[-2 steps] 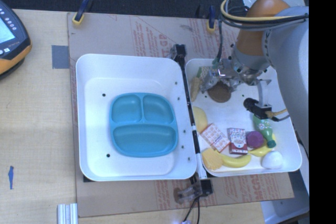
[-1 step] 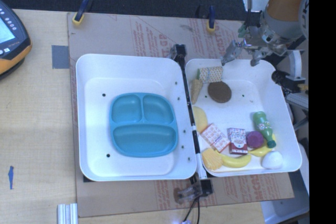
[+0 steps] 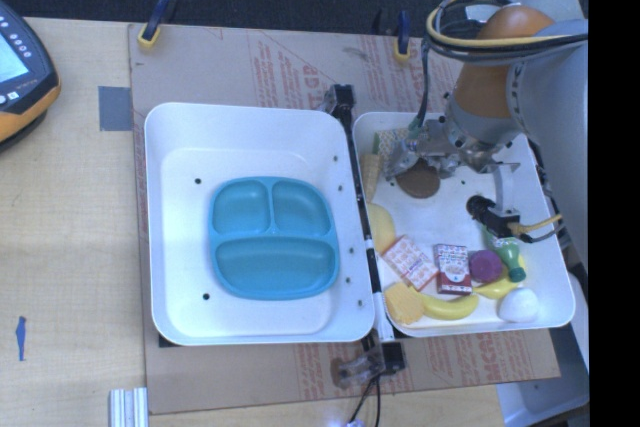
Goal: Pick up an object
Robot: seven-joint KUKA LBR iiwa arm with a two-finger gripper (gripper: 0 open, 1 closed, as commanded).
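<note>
Gripper (image 3: 425,160) is positioned low over brown round object (image 3: 418,183) for pickup; finger state cannot be determined

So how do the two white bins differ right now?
The left bin holds one thing, a blue divided plate lying flat in its middle; the right bin holds a jumble of small toy foods, among them a banana and a white egg. The gripper hangs over the right bin's far end, while the left bin has no arm above it. Both are shallow, white and side by side.
</note>
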